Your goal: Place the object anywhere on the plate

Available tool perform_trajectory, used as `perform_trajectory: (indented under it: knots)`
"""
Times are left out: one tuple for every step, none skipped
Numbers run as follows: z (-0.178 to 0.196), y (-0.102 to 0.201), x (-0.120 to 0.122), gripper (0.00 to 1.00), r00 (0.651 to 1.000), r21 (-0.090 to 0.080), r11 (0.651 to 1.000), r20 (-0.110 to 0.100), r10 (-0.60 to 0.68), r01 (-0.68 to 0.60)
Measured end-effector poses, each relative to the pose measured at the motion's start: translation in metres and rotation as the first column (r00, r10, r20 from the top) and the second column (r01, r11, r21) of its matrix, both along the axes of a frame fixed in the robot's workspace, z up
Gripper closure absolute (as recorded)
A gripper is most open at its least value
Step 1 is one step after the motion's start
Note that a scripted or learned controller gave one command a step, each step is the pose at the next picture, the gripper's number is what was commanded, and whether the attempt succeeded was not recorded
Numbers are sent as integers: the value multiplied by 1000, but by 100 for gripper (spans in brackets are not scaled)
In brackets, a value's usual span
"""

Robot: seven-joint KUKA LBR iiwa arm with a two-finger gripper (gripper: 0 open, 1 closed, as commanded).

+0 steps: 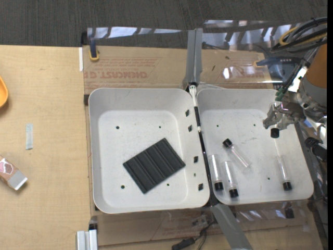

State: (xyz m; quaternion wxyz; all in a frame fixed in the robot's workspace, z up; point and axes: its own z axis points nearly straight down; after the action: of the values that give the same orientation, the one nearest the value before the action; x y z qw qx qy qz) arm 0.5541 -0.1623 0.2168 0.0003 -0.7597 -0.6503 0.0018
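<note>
A dark grey ribbed plate (154, 165) lies flat and turned at an angle in the left bin (104, 139), near its front middle. Several clear tubes with black caps lie in the right bin (250, 116): one tube (235, 154) slanted near the middle, two tubes (216, 172) (230, 178) side by side at the front left, and one tube (283, 172) at the front right. My gripper (274, 123) hangs over the right bin's right side, above and behind the front right tube. A small black tip (274, 133) shows just under it; whether that is a tube cap is unclear.
A metal divider (195, 61) runs between the bins at the back. Cables (299, 35) hang behind the arm at the upper right. On the wooden bench to the left lie a small grey strip (29, 137) and a wrapped item (11, 174).
</note>
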Motion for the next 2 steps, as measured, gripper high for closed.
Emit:
perform_trajectory:
  knots:
    - [-51,48,-63,100,976,0,976,-2,-219,219]
    - [14,118,-60,100,957,-1,957,-1,-290,290]
